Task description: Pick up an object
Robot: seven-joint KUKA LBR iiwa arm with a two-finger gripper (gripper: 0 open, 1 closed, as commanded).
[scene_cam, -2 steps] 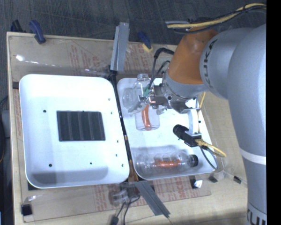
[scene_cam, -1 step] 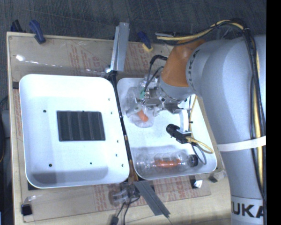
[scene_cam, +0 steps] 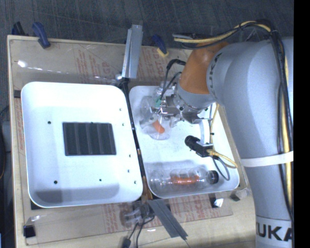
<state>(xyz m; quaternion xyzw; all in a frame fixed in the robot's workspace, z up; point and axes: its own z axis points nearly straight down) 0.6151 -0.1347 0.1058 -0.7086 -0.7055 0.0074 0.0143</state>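
Gripper [scene_cam: 164, 109] is low in the far half of the right bin [scene_cam: 168, 150], approx. over the bin's far-left part. Can't tell from here whether it's released or clenched; too much clutter and glare round the tip.

Just beside it, touching or nearly so on the view's left, is a clear cup [scene_cam: 149, 115], see-through plastic, looks tipped rather than upright. Which way its mouth points I can't make out. A small orange piece [scene_cam: 158, 126] shows at its near edge; inside or behind the cup, can't say.

Well apart, along the near wall of the same bin, a clear bottle [scene_cam: 178, 179] lies on its side. Long axis runs left-right w/ the wall, and its dark cap [scene_cam: 212, 177] points to the view's right. Something reddish-orange shows thru its middle.

Grey arm [scene_cam: 243, 87] w/ orange band [scene_cam: 196, 71] comes in from the right. Left bin [scene_cam: 41, 112] holds a dark ribbed rectangular panel [scene_cam: 89, 138], flat, approx. centre.
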